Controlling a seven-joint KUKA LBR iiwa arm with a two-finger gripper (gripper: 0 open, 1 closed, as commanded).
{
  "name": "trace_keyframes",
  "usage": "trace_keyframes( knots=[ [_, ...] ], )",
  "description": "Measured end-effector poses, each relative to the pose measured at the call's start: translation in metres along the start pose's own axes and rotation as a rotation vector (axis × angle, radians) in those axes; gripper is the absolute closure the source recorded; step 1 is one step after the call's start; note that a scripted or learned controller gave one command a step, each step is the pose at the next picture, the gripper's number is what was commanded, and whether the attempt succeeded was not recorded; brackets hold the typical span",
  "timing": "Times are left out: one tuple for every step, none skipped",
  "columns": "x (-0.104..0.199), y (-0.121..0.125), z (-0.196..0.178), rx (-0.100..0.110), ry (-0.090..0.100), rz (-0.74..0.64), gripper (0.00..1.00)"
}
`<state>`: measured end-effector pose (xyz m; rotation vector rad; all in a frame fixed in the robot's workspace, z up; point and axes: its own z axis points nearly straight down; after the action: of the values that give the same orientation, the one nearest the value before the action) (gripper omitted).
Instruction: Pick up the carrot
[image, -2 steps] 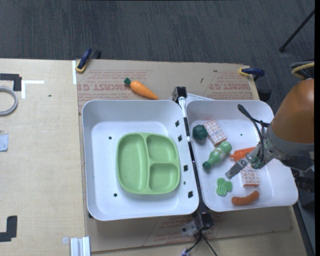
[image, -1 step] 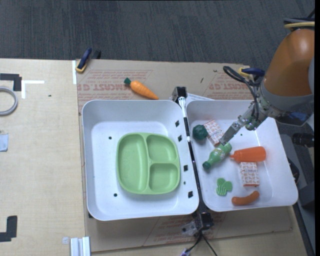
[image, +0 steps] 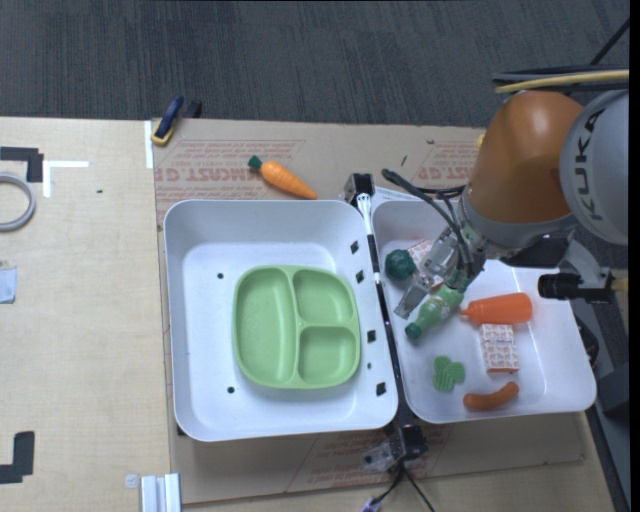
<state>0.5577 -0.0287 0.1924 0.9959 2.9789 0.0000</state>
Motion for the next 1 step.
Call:
trace_keyframes(
  knots=[
    [0.0039, 0.0188, 0.0, -0.001, -0.002, -0.204, 0.0]
  ],
)
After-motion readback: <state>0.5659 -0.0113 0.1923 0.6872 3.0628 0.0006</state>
